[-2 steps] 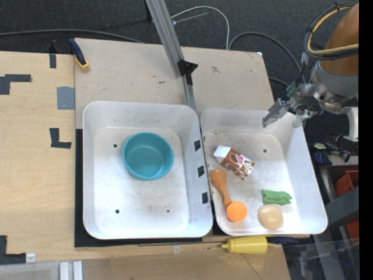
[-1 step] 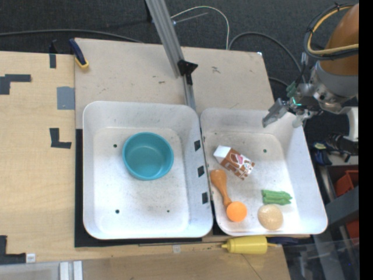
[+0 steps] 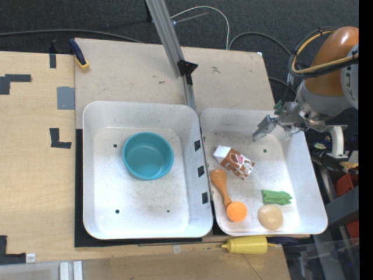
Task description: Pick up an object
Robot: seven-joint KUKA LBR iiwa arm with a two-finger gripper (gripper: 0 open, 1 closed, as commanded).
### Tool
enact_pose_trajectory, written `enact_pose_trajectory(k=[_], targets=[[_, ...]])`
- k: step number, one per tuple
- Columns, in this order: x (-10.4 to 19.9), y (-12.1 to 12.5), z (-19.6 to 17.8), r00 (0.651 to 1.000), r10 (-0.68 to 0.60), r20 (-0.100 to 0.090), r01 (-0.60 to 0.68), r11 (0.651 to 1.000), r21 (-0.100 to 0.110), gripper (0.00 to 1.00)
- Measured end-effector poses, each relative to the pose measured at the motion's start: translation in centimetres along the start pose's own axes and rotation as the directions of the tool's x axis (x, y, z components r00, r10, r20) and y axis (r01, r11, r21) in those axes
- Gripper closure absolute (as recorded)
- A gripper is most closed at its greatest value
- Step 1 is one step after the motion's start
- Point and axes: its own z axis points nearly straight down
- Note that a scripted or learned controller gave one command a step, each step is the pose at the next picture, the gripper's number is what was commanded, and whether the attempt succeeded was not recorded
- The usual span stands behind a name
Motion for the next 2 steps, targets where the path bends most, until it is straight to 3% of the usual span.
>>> enact_pose_trajectory(k=[2], targets=[[0.7, -0.4, 10.3, 1.0, -0.001, 0.003, 0.001, 1.0, -0.009, 0.0]])
